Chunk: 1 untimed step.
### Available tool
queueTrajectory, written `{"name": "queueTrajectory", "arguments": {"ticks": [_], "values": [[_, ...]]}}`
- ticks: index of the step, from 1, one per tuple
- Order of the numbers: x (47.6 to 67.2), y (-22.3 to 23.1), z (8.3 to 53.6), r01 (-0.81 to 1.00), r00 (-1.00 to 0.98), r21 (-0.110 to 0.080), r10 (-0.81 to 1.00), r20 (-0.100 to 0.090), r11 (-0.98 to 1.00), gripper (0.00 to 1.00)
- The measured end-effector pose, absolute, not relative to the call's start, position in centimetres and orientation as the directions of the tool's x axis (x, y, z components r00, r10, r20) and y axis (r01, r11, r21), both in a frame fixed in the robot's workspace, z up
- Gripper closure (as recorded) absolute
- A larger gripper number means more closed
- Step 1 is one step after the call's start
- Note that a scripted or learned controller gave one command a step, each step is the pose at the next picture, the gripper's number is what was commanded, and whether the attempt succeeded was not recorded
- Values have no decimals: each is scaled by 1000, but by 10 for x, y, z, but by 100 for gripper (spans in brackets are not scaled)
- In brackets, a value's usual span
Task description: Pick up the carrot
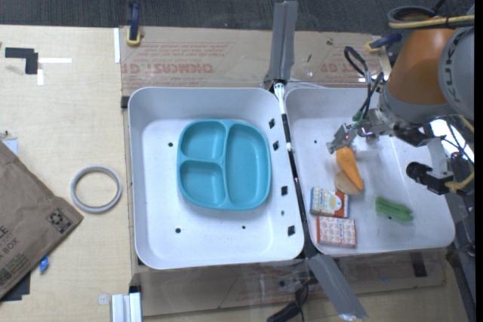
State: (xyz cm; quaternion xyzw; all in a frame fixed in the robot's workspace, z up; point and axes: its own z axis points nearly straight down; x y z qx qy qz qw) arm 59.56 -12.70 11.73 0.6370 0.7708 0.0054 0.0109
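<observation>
The carrot [348, 167] (orange, tapered, tan lower end) lies in the right bin [423, 237]; the gripper [345, 138] seems just above it, finger state unclear.

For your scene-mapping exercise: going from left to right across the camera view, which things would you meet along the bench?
Cardboard box → tape ring → blue divided plate → small carton → carrot → green item.
</observation>
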Motion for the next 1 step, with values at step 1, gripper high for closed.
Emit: {"name": "queueTrajectory", "arguments": {"ticks": [1], "values": [[592,-123,111,992,-121,45,992,-22,122,0]]}}
